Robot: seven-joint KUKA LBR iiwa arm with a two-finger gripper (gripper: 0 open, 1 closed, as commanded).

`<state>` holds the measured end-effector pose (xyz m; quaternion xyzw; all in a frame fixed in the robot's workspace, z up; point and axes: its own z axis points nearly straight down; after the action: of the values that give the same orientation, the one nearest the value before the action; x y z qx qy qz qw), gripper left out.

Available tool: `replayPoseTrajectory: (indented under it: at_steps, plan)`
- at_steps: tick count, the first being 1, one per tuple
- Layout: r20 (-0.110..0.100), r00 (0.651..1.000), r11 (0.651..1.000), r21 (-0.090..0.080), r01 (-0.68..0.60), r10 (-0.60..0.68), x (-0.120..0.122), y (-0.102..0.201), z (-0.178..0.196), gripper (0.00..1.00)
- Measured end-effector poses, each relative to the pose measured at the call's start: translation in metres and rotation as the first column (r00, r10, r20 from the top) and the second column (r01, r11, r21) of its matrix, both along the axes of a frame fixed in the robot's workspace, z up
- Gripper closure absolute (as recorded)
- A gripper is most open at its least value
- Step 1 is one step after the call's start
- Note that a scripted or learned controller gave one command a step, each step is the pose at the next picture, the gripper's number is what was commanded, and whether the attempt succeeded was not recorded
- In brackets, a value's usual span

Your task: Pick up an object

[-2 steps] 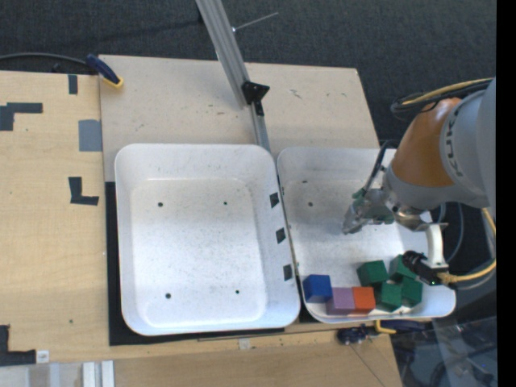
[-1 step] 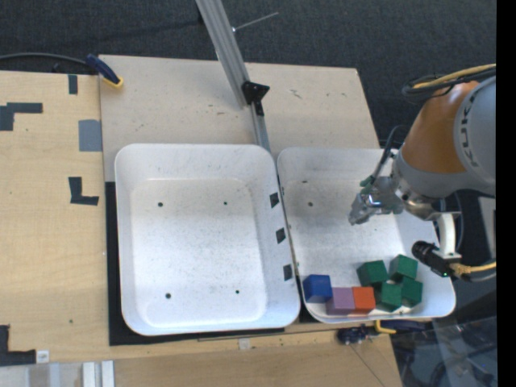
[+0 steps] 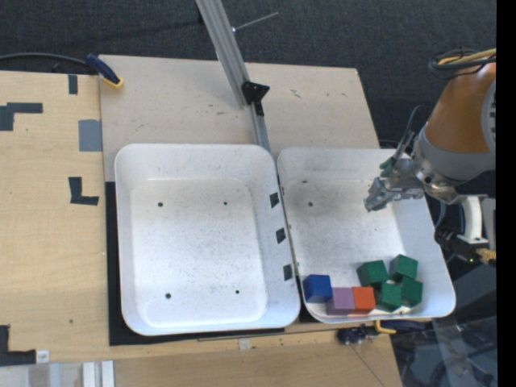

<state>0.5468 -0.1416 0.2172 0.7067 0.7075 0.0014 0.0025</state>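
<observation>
- A cluster of small blocks lies in the near right corner of the right bin (image 3: pixel 339 216): a blue block (image 3: pixel 318 287) at the left end, a purple block (image 3: pixel 343 299) just beside it, an orange block (image 3: pixel 364 298) touching the purple one, and several green blocks (image 3: pixel 393 280) bunched at the right end against the bin's near wall.
- The blocks sit close together, some touching; the rest of the right bin's floor is bare white with dark speckling.
- The claw (image 3: pixel 377 197) hangs over the far right part of the same bin, well apart from the blocks, which lie nearer the camera and slightly right of it.
- Nothing is seen between the claw's fingers; whether they are spread or closed I cannot tell.
- The grey arm with its orange band (image 3: pixel 459 115) reaches in from the right edge.
- The left bin (image 3: pixel 193 236) stands just beside the right one, their rims touching; its floor shows only a few dark dots.
- Both bins rest on the pale counter (image 3: pixel 48 216), with a slanted metal rail (image 3: pixel 226 43) crossing the far side.
</observation>
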Motion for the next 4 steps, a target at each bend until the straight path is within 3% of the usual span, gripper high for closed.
replayPoseTrajectory:
  at_steps: [1,3,4]
  plan:
    - [-0.007,1.0,1.0,0.0,0.0,0.0,0.0,0.0,-0.005,1.0]
    - [-0.008,1.0,1.0,0.003,-0.005,0.005,-0.011,0.103,0.001,1.0]
    - [-0.006,1.0,1.0,0.003,-0.006,0.006,-0.004,0.151,0.014,1.0]
